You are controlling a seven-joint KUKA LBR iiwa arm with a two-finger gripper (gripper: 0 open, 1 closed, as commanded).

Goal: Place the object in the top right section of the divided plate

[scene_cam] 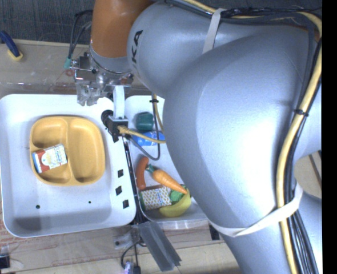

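Camera view is showing the left bin [14,210] holding a yellow divided plate [85,147], and a small red-and-white carton [49,158] is lying in the plate's lower-left section. The right bin [135,104] is holding a carrot [168,179], a banana [177,208], a teal object [144,120] and a patterned packet [155,197]. The jaws [89,94] are hanging over the left bin's top edge; their opening cannot be told.

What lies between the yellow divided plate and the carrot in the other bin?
In the camera view, between the divided plate and the carrot: bare left-bin floor, then the white rims with black marks.
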